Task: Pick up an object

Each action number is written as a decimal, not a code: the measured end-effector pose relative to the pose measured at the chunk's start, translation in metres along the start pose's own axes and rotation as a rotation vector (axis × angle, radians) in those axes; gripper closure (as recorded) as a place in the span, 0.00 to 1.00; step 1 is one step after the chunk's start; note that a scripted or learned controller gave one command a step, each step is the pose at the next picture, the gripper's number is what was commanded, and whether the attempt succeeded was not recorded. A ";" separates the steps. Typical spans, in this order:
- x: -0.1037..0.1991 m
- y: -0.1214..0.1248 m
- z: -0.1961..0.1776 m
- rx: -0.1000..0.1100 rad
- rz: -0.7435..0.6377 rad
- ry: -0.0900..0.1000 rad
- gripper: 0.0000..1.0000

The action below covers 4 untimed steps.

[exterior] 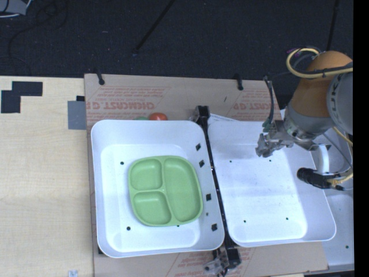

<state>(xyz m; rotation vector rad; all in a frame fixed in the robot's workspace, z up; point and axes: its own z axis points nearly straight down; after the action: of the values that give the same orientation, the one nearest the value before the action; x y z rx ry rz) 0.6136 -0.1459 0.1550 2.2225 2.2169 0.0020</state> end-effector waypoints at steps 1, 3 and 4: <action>-0.009 -0.004 -0.050 0.002 0.001 0.000 1.00; 0.048 -0.007 -0.082 0.006 -0.006 0.002 1.00; 0.100 -0.001 -0.090 0.004 -0.006 0.002 1.00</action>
<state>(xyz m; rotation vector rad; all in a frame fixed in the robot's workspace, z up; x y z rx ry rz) 0.6125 -0.0461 0.2447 2.2187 2.2273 -0.0004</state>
